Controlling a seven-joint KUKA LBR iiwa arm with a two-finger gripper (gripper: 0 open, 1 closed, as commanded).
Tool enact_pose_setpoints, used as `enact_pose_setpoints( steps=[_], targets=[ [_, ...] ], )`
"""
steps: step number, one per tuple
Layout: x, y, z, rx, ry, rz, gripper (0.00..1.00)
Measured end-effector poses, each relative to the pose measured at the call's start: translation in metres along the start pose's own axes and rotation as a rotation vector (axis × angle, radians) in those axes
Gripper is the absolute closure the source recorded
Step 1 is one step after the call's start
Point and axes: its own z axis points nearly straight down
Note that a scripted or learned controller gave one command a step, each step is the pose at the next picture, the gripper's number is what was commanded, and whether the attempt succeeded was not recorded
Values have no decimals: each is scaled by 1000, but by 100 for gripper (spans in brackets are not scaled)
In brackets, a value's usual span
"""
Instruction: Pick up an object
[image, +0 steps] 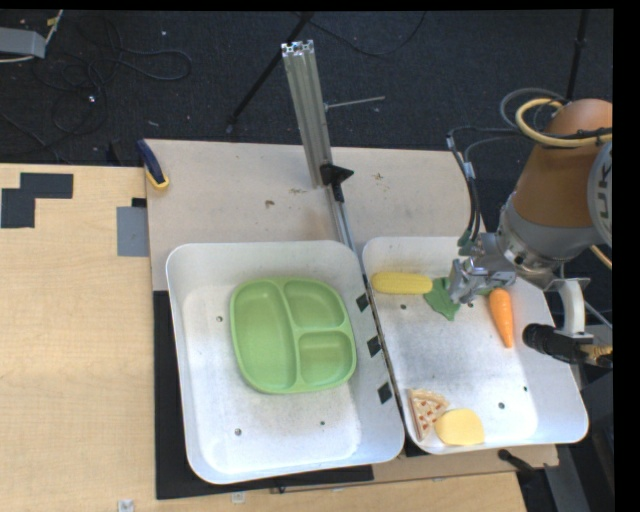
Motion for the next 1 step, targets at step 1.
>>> enact_pose_setpoints(
  steps=[1],
  targets=[
    [53,14,12,3,2,0,100]
  ],
)
